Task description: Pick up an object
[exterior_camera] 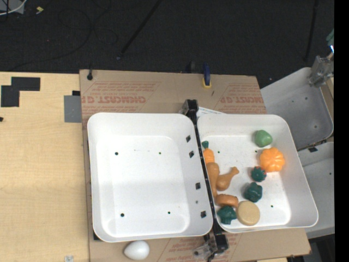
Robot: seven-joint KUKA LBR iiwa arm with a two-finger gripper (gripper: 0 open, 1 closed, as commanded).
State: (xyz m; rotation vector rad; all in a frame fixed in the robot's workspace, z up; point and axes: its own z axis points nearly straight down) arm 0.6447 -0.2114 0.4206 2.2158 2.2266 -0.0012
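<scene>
- The right bin (294,146) holds all the toy food but one piece; the left bin (136,130) sits touching it along a black join.
- The tan drumstick (224,179) lies flat in the left half of the right bin. Its long axis runs at a slant, with the thick end toward the near left and the thin bone end pointing far right.
- Just left of it, an orange carrot-like piece (209,156) lies close to the join, its long axis running near to far.
- An orange sausage shape (227,200) lies nearer than the drumstick, its length running left to right.
- A round tan disc (249,213) sits by the near wall, with a dark green lump (227,215) touching its left side.
- Two more dark green pieces (253,192) stand just beyond the disc, one behind the other.
- An orange pumpkin (271,160) sits toward the right wall, and a light green ball (263,138) lies beyond it, slightly apart.
- A white egg (136,250) lies outside both bins on the cardboard sheet (142,94), just beside the near edge of the left bin.
- The gripper (322,72) appears as a grey metal piece at the far right, well apart from the bins and every toy. I cannot tell whether it is spread or pressed together, and nothing is seen in it.
</scene>
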